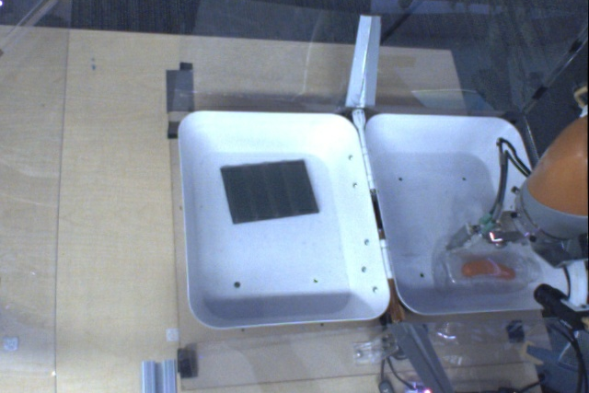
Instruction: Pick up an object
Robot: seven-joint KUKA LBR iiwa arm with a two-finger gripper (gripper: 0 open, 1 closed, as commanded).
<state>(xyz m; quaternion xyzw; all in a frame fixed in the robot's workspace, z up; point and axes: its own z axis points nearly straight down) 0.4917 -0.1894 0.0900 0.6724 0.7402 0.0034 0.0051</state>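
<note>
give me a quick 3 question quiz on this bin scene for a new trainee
1. True or false: the dark grey mat lies in the left bin.
2. Which bin holds the orange object in the clear bag? A. left bin B. right bin C. neither, it lies on the bench
3. Fill in: the arm reaches in over the ____ bin.

Key
1. True
2. B, near that bin's front right corner, just below the hand
3. right
</note>
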